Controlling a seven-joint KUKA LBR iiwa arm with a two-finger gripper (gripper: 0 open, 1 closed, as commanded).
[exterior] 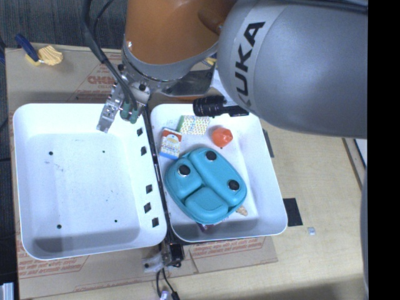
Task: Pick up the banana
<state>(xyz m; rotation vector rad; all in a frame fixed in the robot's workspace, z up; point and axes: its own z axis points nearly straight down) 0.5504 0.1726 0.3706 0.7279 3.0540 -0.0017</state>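
Observation:
My gripper hangs over the far right corner of the left bin, close to the divide between the bins. Its two fingers stand apart, open, with nothing between them. No whole banana shows. A small pale yellow tip pokes out from under the lower right edge of a big blue plastic object in the right bin; I cannot tell if it is the banana. The grey arm and its orange band cover the far side of the right bin.
The right bin also holds a small red-and-white box, a patterned packet and an orange-red object behind the blue object. A yellow and blue item lies on the cardboard at the far left.

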